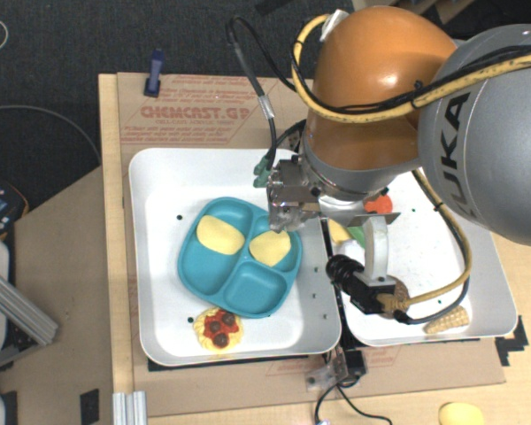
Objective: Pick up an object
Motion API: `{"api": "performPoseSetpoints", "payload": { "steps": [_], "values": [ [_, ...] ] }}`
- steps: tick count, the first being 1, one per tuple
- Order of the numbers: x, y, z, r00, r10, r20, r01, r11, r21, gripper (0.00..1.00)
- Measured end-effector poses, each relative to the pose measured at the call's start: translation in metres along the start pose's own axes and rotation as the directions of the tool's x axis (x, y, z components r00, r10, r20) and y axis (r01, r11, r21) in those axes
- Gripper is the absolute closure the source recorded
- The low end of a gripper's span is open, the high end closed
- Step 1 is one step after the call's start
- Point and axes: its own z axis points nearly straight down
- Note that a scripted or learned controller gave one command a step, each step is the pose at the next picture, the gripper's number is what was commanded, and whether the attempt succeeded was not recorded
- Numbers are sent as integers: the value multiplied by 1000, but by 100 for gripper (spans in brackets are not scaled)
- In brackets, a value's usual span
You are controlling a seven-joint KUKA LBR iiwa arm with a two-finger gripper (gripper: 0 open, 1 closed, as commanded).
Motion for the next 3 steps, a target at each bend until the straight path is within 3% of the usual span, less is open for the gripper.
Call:
{"api": "performPoseSetpoints", "payload": {
  "steps": [3],
  "values": [
    [0,2,-29,1000,2,-1,-2,1000,-4,100]
  ]
}}
